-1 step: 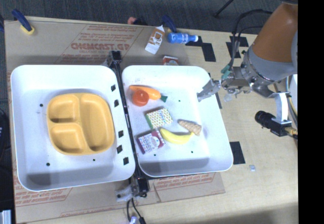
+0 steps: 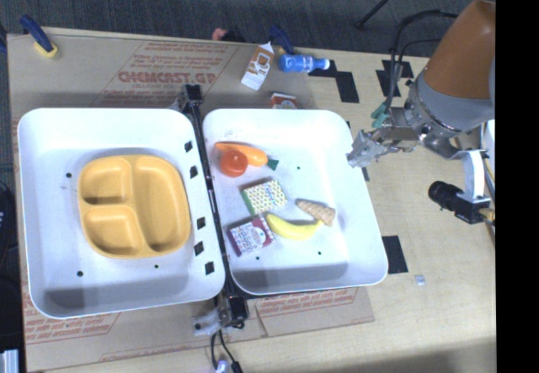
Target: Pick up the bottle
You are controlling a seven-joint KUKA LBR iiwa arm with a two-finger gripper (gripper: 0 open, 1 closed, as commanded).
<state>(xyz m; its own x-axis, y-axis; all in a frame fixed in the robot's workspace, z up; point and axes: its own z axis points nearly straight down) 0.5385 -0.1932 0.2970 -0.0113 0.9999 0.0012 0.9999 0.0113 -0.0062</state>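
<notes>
Bottle (image 2: 303, 64), blue with a white cap, lies on its side on the bench (image 2: 421, 295) beyond the right bin (image 2: 360, 220), beside a small carton (image 2: 258, 66) and cardboard printed "CHEMCAST GP" (image 2: 168, 75). The gripper (image 2: 364, 150) hangs over the right bin's far right rim, well apart from it; whether its fingers are apart cannot be told. Dark carpet lies beyond the bench.

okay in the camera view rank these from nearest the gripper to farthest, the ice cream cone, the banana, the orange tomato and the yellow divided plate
From the gripper, by the right bin's right rim:
1. Ice cream cone, right part of the right bin.
2. Banana, just past the cone, toward the bin's front.
3. Orange tomato, left part of the right bin.
4. Yellow divided plate, in the left bin.
</notes>
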